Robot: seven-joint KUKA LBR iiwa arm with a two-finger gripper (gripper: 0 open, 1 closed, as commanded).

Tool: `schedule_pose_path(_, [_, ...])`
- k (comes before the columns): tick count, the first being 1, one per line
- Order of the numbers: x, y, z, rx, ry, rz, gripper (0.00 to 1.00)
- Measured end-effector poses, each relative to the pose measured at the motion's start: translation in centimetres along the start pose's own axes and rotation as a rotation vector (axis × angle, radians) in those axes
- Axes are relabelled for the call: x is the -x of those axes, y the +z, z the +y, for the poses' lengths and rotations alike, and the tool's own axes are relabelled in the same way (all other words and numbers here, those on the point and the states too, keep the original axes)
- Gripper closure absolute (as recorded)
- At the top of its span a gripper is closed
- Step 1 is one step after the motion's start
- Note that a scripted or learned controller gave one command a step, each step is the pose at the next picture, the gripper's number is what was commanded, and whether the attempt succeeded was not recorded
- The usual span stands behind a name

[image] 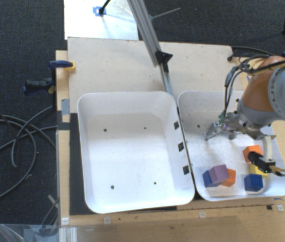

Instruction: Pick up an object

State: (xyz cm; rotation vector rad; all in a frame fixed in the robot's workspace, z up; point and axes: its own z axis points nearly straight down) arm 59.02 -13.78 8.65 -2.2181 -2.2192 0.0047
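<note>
My gripper point(216, 130) hangs in the right bin point(198, 105), near its middle and over bare floor. Its metal fingers look spread, with nothing between them, so it is open. The grey arm with its orange band point(257, 92) comes in from the right. In the bin's near part lie several blocks: a purple block point(219, 174) between a blue one point(209, 179) and an orange one point(230, 178). Further right are an orange block point(251, 150), a yellow one point(256, 169) and another blue one point(254, 183). All lie below and to the right of the gripper.
The left bin point(127, 150) adjoins the right one along a shared wall. A slanted metal pole point(147, 29) crosses the bench's far side down to the bins' junction. Cables loop near the arm at the right and on the floor at the left.
</note>
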Motion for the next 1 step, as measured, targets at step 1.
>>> schedule_pose_path(1, [2.61, -0.29, -6.52, 0.001, 0.004, -0.001, 0.0])
